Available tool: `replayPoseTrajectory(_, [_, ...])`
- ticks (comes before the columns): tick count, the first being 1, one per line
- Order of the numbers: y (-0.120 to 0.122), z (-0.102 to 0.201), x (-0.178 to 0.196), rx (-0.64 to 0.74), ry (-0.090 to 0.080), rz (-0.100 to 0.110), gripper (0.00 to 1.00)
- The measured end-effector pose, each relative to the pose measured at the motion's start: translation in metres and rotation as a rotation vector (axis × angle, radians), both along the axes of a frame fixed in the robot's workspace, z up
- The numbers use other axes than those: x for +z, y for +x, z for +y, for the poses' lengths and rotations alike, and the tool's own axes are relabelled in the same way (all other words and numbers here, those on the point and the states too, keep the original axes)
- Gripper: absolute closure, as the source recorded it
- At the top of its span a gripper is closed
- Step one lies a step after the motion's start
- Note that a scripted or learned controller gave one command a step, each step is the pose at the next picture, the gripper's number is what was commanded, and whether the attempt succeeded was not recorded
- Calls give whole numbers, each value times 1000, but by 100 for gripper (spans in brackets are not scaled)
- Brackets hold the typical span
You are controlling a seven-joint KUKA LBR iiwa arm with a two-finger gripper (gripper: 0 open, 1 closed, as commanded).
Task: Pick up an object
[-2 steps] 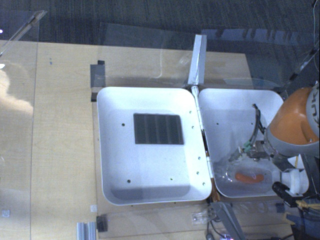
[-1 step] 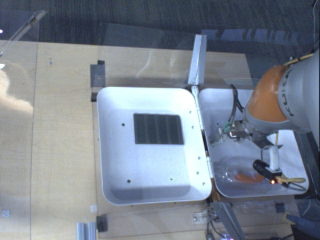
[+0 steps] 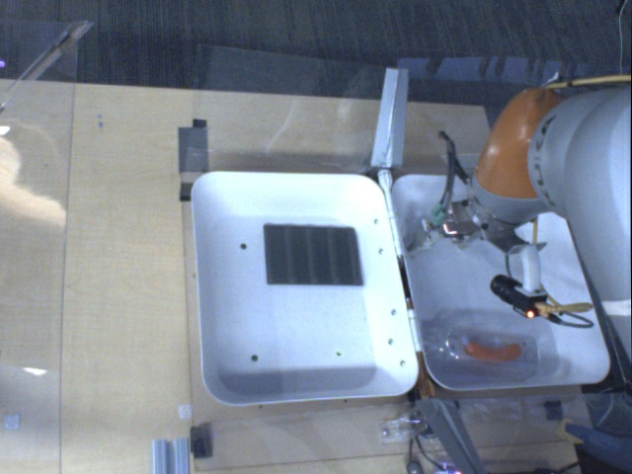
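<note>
Left bin [image 3: 227, 294] adjoins the right bin [image 3: 434, 294] and bears a dark ribbed panel [image 3: 312, 255]. Gripper [image 3: 446, 227] over the right bin's far-left corner — state cannot be told. Clear object with orange core [image 3: 491, 350] lies by the right bin's near wall — long axis left-right.

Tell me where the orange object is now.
In the camera view, the orange object lies in the right bin, close to its near wall.
</note>
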State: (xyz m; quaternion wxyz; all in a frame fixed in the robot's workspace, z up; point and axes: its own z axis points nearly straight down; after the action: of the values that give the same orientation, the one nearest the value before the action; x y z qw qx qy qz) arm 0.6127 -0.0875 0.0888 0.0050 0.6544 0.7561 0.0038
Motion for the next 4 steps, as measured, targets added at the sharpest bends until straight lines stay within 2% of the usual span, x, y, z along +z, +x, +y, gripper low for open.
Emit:
replayPoseTrajectory(1, [-60, -35, 115, 24, -1, 5, 0])
replayPoseTrajectory(2, [-125, -73, 76, 50, -1, 8, 0])
replayPoseTrajectory(3, [-121, -1, 2, 88, -4, -4, 0])
replayPoseTrajectory(4, [-117, 1, 14, 91, -4, -14, 100])
